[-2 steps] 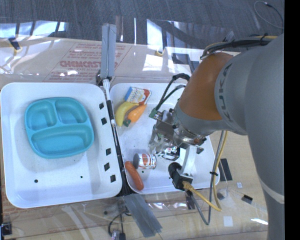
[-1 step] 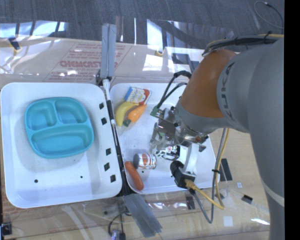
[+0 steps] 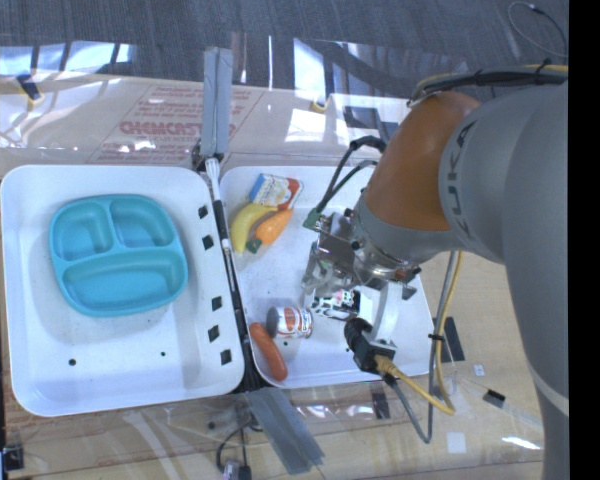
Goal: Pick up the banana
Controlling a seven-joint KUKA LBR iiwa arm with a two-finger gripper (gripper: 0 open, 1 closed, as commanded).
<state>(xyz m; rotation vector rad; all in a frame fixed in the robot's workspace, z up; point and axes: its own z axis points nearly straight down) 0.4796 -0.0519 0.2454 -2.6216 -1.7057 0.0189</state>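
The yellow banana (image 3: 243, 225) lies near the left wall of the right bin (image 3: 298, 371), with an orange carrot-like piece (image 3: 271, 228) against its right side. My gripper (image 3: 323, 280) hangs over the middle of the right bin, to the right of and below the banana and apart from it. The wrist and cabling hide its tips.
A small carton (image 3: 271, 190) sits above the banana. A little can (image 3: 290, 321) and a red sausage (image 3: 268, 352) lie near the right bin's front. A blue divided plate (image 3: 117, 252) rests in the left bin (image 3: 30, 368). The arm (image 3: 460, 178) covers the right bin's right side.
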